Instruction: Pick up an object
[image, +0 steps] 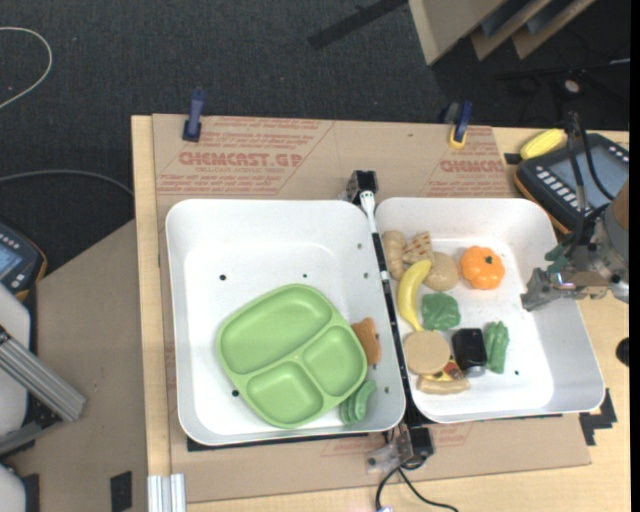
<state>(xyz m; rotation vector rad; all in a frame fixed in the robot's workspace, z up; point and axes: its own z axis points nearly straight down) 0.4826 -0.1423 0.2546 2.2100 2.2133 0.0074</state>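
The right bin (520, 390) holds toy food (440, 310); the claw (540, 292), grip state unclear, hovers at its right edge.

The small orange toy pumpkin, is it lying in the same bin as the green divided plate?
No, the orange toy pumpkin lies in the right bin, while the green divided plate lies in the left bin.

Arm (612, 262) cut off by right edge of picture. Pincer (538, 291) small and blurred over right bin's (570, 385) rim; fingers too hard to make out. Brown piece (368, 340) partly hidden behind green tray (290, 352) in left bin (200, 300). Small green thing (357, 403) tucked under tray's corner, shape not told. Flat food piece (443, 384) partly covered by round bun (427, 351). Yellow-topped device (570, 170) partly hidden by cables, cut at right edge.
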